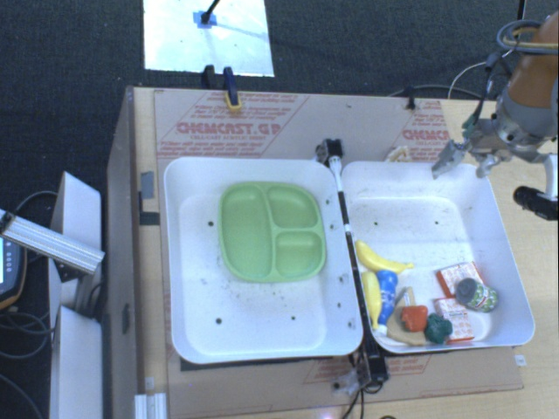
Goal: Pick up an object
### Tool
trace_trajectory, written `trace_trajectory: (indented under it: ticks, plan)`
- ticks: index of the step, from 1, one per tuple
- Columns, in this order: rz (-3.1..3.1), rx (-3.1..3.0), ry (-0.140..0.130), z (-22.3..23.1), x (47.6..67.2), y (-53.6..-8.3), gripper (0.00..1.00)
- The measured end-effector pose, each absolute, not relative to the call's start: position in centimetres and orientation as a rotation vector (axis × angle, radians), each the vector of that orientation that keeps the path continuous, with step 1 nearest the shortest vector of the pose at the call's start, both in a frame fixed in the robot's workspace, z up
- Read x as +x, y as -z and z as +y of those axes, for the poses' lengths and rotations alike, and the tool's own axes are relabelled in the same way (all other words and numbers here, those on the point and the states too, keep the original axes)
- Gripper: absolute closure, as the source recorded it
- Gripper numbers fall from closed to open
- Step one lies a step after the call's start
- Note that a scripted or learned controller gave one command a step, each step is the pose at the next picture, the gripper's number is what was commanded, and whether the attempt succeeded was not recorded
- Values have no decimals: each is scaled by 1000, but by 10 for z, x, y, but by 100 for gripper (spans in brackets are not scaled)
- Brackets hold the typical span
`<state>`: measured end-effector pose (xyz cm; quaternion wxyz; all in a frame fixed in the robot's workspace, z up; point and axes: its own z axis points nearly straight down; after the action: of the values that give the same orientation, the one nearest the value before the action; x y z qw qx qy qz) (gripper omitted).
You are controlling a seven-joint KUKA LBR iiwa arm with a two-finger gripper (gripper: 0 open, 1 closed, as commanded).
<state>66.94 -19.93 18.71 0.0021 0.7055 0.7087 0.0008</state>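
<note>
At your far left you see a dark carpeted floor (61,77), with a white sheet (206,24) lying on it up top and a white stand with a metal rail (52,243) down the side. The worktop (262,120) is a brown board with red lettering, and a small blue and yellow clamp (231,89) sits at its back edge. On it, the left bin (188,260) is a shallow white tray holding a pale green divided plate (271,232), which lies flat near the bin's middle. A black strip (345,234) runs between the two bins where they meet. The right bin (419,212) has its things gathered in the near corner: a yellow banana (380,261) against the left wall, a blue and white tube (386,293) just beside it, an orange piece (413,317) touching a dark green lump (438,327), red and white packets (456,279) and a small round tin (476,295) on its side near the right wall. None of these is lifted; all rest on the bin floor. At your upper right, the gripper (464,161) hangs over the back right corner of the right bin, well apart from the heap, its fingers spread wide and grasping nothing, below the arm's orange band (534,78).
</note>
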Motion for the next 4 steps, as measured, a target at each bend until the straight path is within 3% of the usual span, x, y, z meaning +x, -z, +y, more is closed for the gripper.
trace_trajectory:
  ticks: [1,2,3,4]
  plan:
    - [2228,2216,-2,-96,637,-141,0]
    - [2219,2217,0,-209,642,-168,0]
    - [2223,2220,0,-172,538,-155,0]
    - [2228,2215,-6,-26,593,-185,0]
